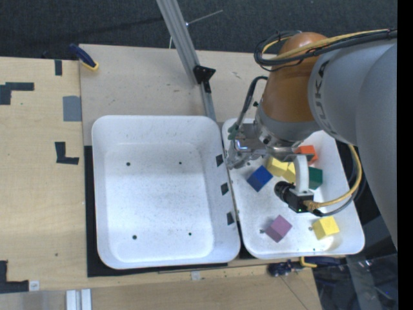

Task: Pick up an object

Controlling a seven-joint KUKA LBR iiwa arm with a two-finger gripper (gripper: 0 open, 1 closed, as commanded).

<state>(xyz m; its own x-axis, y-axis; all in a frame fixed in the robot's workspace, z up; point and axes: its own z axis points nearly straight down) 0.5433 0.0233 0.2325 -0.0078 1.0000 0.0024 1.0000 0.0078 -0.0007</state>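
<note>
The gripper (240, 155) is hanging over the right bin's (342, 243) left rim, with the blue cube (259, 178) sitting just beside it — its grip cannot be told.

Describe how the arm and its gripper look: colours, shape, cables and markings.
The arm is thick, rounded and light grey, with dark lettering partly visible on its side. Above the wrist sits a glossy orange band, bulging like a dome. Black and yellow cables loop over the top of it. The gripper below is a small silvery metal assembly.
</note>
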